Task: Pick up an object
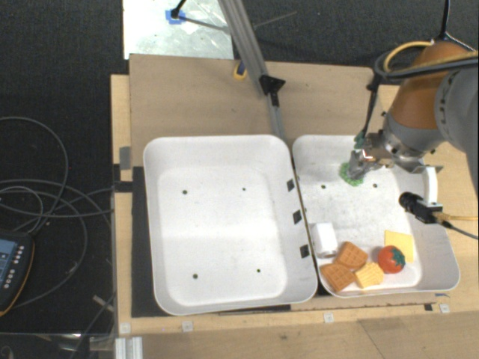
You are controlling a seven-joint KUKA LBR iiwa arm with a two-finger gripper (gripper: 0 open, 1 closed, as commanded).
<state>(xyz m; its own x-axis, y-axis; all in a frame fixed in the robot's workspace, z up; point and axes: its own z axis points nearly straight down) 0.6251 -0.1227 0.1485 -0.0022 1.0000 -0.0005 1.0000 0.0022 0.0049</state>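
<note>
My gripper hangs low over the far part of the right bin, right at a small green object that lies on the bin floor. The green object sits just below and left of the gripper tip, partly hidden by it. Near the bin's front edge lie a white block, two brown waffle-like pieces, a yellow cracker, a red tomato and a yellow wedge.
The left bin stands beside the right one, joined by black clips. A grey pole slants across the bench's far side. Cables lie on the dark floor at the left.
</note>
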